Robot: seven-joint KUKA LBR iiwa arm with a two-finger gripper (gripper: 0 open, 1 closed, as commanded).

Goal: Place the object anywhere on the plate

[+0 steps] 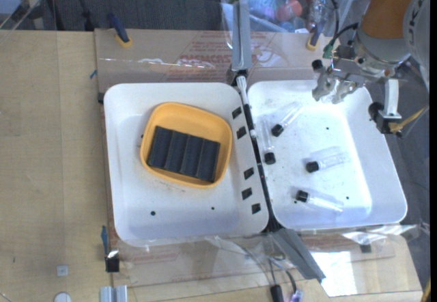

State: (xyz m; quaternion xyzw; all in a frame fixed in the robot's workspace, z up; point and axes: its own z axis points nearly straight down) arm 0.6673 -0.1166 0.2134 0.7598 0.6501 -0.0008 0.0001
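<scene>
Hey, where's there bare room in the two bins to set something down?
Left bin: a bare strip along the near wall below the yellow plate, which a black ridged block nearly fills. Right bin: bare at the near right corner. Its middle is crowded with three clear vials; the hand hovers at its far edge.
</scene>
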